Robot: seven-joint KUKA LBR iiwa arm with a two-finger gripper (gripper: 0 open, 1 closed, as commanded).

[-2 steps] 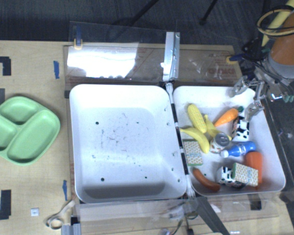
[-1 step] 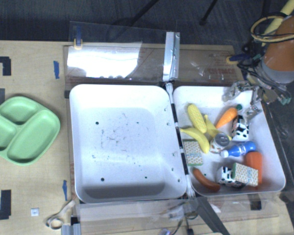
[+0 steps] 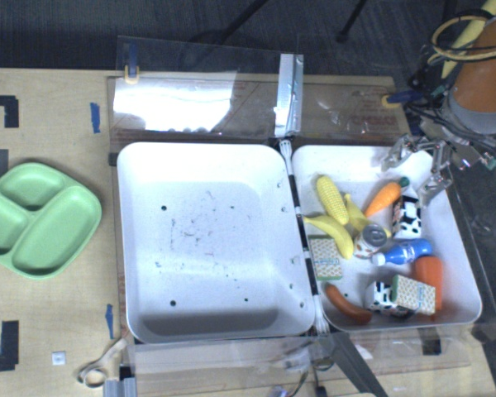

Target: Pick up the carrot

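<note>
In the right bin [image 3: 467, 292], near the front, lie a sausage [image 3: 347, 303], a red pepper [image 3: 430, 275] and a blue bottle [image 3: 403, 252]. Further back, a banana [image 3: 332, 231] and a corn cob [image 3: 332, 198] sit left of the carrot [image 3: 383, 198], a short orange cone lying tilted, its thick end toward the far right. Just beyond it hangs the gripper [image 3: 420, 165]; its jaws look spread and hold nothing, though glare blurs them.

The wooden bench [image 3: 50, 98] bears 2 white bins [image 3: 207, 238] and a green divided plate [image 3: 38, 219].
</note>
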